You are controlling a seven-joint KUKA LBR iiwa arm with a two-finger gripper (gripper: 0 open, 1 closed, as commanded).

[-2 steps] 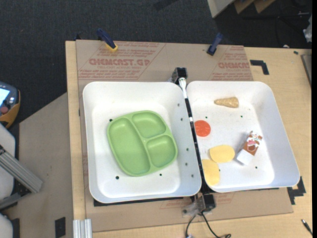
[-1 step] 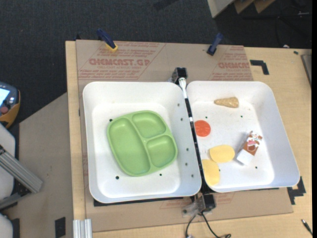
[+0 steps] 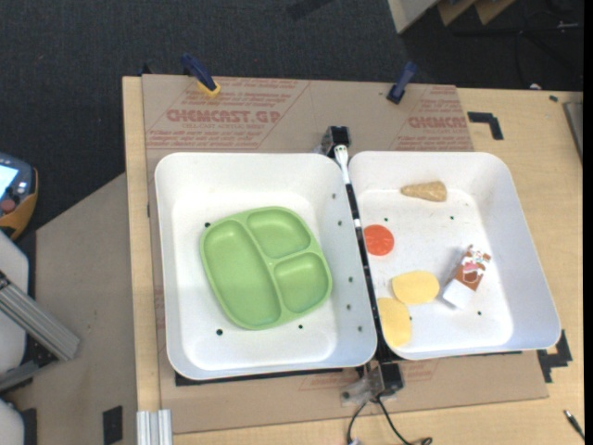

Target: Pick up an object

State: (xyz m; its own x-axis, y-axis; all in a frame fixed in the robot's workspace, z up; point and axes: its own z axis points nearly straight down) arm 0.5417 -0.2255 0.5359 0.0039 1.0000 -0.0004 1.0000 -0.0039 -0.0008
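Nothing appears picked yet: the orange disc [image 3: 378, 240], yellow pieces [image 3: 414, 287], tan piece [image 3: 424, 191] and small carton [image 3: 468, 275] lie in the right bin [image 3: 519, 248], at three o'clock from the green plate [image 3: 266, 267]. The jaws' state cannot be told.

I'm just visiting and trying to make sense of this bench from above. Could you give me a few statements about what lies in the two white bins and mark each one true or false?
1. The green three-compartment plastic plate lies in the left white bin. True.
2. The round orange-red disc sits on the green plate. False: it lies in the right white bin, near the divide between the bins.
3. The tan bread-like wedge lies at the far end of the right bin. True.
4. The small red-and-white carton stands among the plate's compartments. False: it is in the right bin, beside the flat yellow oval piece.
5. Two yellow pieces lie in the right bin. True: a second yellow piece lies nearer the front.
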